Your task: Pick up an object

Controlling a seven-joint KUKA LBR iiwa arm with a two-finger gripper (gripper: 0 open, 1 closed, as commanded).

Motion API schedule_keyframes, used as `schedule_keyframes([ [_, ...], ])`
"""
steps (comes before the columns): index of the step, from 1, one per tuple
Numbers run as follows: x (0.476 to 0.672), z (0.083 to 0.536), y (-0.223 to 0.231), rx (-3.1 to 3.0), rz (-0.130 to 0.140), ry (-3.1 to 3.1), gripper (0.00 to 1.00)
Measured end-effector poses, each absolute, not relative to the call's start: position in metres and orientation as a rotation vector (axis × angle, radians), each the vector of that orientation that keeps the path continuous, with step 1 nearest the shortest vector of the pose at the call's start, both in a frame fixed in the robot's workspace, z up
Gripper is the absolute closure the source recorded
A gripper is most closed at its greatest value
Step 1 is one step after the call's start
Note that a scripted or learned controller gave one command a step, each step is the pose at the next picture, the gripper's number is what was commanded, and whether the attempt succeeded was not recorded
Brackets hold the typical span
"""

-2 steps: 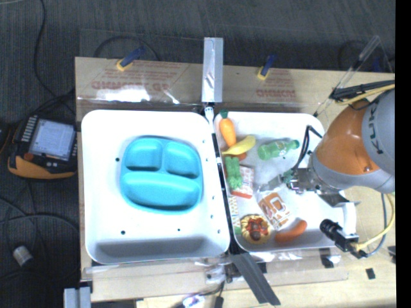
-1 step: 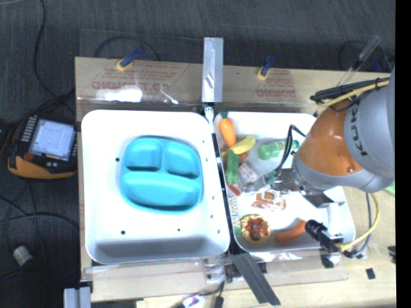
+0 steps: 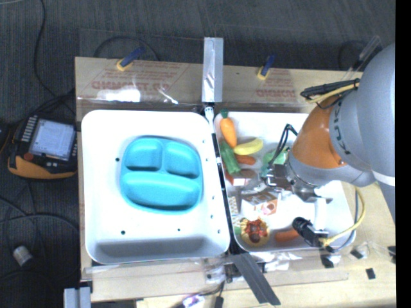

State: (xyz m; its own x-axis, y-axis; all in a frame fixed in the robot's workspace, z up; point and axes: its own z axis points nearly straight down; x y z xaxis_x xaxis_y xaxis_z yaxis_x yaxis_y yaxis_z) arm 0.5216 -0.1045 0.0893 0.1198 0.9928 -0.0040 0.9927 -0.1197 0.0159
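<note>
At the near edge of the shallow white right-hand bin [image 3: 343, 236], a small round dish of red and dark food [image 3: 255, 230] lay beside an orange sausage-shaped piece [image 3: 285, 235]. Just behind them sat a white carton with red print [image 3: 266, 205]. The gripper [image 3: 275, 179] hung low over the clutter mid-bin; whether it held anything could not be told. Farther back lay a yellow plastic banana [image 3: 249, 147] and an orange plastic carrot [image 3: 227, 132]. The white left-hand bin [image 3: 103, 191] held 1 blue 3-compartment plastic tray [image 3: 160, 173].
</note>
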Motion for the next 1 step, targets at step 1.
schedule_keyframes([
  [1,0.5938,0.0887,-0.1033,2.435,0.007,1.968,0.0],
])
